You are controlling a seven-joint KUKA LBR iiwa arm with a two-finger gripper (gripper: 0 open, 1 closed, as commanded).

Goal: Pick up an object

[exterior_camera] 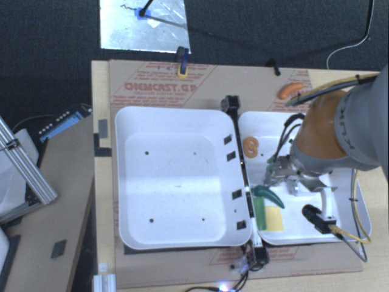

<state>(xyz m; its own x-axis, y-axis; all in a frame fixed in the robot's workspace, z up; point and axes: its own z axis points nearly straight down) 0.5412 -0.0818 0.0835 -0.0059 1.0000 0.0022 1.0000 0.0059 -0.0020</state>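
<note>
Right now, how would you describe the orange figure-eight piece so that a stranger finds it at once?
Look at the right bin of the two white bins, the one where the arm reaches in. Near its left wall, toward the far end, lies the orange figure-eight piece, flat on the white floor. Its neighbours nearer the front are a green curved object and a yellow sponge; only this piece is orange and looped like an 8.

A robotics lab: grey arm (355, 123) over two white bins (176, 175) on a cardboard-topped bench (158, 87).
</note>
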